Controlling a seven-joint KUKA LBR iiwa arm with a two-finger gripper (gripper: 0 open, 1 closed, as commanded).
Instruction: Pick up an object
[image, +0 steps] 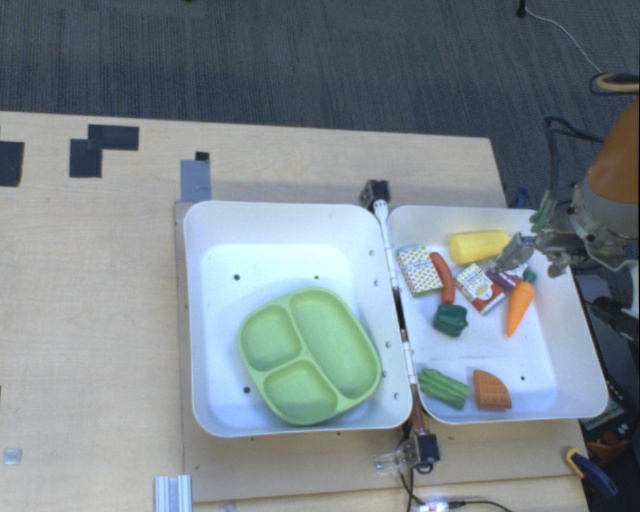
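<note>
— Nearest, what's there?
— Cucumber (442, 387) and bread (490, 391) in the right bin (565, 400); plate (309, 355) in the left.
— Farther back?
— Carrot (517, 307), carton (480, 288), corn (478, 245). Gripper (522, 253) hovers beside the corn, jaws narrowly apart, holding nothing.

Divided plate (310, 355) in left bin (215, 300), toy foods (470, 300) in right bin (570, 390)

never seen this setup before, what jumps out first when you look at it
The big pale green divided plate lying in the left bin draws the eye first. Next comes the cluster of toy food in the right bin: a yellow piece at the top, an orange carrot and a dark green pepper. The tool hovers at that bin's upper right, above the carrot.
</note>
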